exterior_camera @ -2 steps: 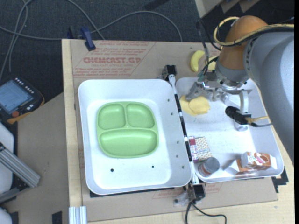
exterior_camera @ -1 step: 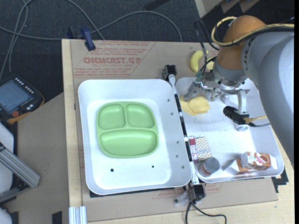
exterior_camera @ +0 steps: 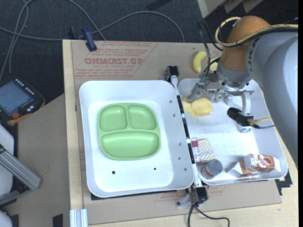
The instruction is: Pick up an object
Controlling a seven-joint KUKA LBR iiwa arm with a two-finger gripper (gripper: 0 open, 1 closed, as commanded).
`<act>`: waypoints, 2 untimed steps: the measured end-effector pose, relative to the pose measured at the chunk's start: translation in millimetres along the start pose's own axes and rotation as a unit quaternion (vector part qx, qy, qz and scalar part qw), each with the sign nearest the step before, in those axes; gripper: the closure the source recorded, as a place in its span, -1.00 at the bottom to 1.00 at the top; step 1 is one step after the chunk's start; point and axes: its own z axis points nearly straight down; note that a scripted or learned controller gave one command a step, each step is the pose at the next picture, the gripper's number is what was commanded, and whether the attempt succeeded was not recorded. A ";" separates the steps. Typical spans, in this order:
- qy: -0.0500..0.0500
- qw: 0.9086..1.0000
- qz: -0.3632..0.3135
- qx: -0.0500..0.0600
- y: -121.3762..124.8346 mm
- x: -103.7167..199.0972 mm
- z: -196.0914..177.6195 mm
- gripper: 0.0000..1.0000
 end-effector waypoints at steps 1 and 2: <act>0.000 1.000 0.000 0.000 0.0 -3.3 0.0 -1.00; -0.001 1.000 0.000 -0.002 1.0 -3.0 -10.6 1.00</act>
